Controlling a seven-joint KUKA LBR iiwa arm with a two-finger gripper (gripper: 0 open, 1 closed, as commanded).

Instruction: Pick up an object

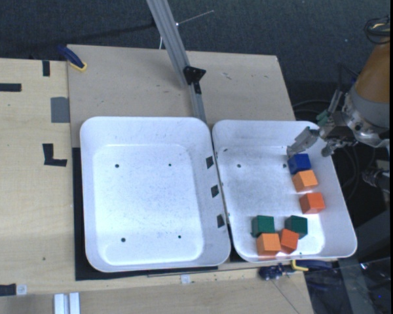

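White right bin [249, 195] holds small blue block [300, 162], square-faced, beside fingers [302, 140].

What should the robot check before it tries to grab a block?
1. Gripper above the right white bin: ok.
2. Small blue block right by the gripper: ok.
3. Nothing lying on top of the blue block: ok.
4. Room around it: not ok, an orange block sits right against it.
5. Fingers open wide enough: cannot tell.
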